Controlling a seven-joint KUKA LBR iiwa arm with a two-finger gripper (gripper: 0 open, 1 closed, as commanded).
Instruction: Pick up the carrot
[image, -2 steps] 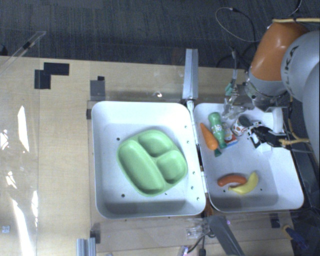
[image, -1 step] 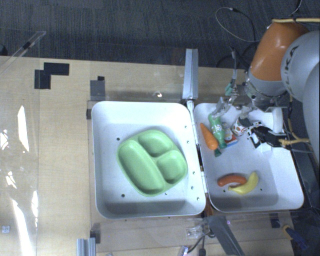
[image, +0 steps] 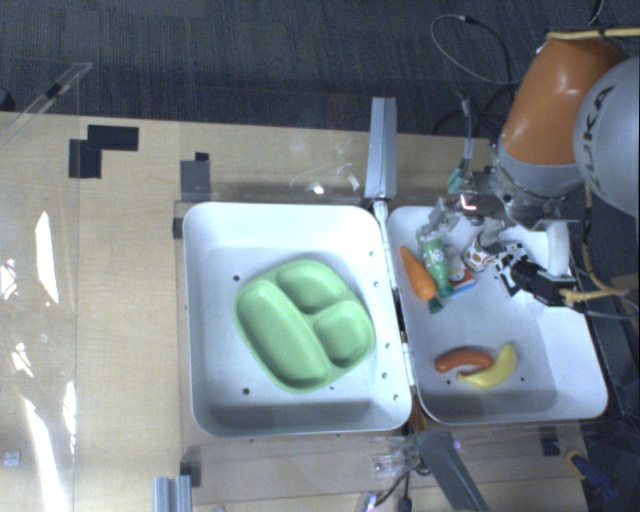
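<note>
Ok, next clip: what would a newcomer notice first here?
Probably the green tray, sitting alone in the left bin. Next, the arm at upper right, reaching over the right bin. There a carrot lies by the left wall beside some small clutter, with a sausage and banana nearer the front.

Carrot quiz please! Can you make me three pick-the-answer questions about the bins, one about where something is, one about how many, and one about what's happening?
1. Where is the carrot?
A. in the right bin, near its left wall
B. on the green tray
C. on the bench outside the bins

2. How many compartments does the green tray have?
A. one
B. three
C. six

3. What is the carrot doing?
A. hanging in the air
B. standing upright in the tray
C. lying on the bin floor

Answers: 1 A, it sits beside the divider between the bins. 2 B, ridges split the tray into one long part and two smaller ones. 3 C, it rests flat beside a green packet.
</note>
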